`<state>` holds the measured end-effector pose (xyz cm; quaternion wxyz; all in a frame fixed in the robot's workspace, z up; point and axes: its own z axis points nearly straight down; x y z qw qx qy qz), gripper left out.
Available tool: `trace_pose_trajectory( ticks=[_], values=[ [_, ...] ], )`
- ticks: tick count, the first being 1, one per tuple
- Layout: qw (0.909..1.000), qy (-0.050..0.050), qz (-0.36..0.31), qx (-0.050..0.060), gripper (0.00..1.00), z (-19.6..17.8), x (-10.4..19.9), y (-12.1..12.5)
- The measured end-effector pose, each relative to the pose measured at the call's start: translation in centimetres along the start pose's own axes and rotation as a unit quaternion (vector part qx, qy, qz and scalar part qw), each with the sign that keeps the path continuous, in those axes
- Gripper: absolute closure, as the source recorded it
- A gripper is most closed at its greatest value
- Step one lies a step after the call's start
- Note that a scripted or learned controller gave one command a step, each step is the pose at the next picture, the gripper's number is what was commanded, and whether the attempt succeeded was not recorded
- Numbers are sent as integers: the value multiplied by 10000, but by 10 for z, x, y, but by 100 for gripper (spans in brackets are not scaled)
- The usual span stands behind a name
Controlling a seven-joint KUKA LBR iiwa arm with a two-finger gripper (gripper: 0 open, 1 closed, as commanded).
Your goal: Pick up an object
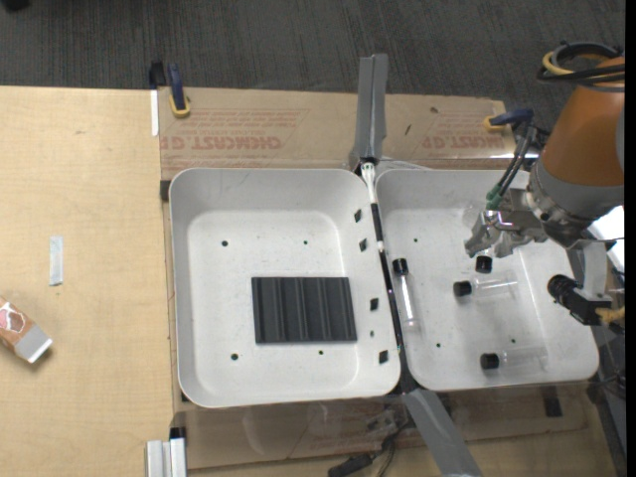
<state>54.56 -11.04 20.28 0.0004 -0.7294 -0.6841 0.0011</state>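
So the right white plastic bin (571, 366) has what look like three small clear plastic vials with black caps lying in it: one near the middle (487, 288), one toward the lower right of the frame (517, 360), and one tucked along the bin's left wall (403, 291). I'd guess they're super light, stiff and slick, and they'll roll if nudged, so pinching across the clear body near the middle seems safer than going for the cap. The left white plastic bin (199, 227) holds one dark ribbed rectangular block (304, 309), flat and probably heavier, with not much to grip except its edges. The metal two-finger tool (484, 257) sits low over the upper middle of the right bin, just above the central vial; can't tell how far it's open or whether it has anything.
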Motion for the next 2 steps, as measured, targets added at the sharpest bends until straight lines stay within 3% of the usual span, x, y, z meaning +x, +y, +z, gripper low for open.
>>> trace_pose_trajectory(
  ticks=[1, 2],
  values=[
    [9999, -3, 165, 1, 100, -18, 24, 12],
    [9988, -4, 489, 0, 100, -36, 35, 5]
  ],
)
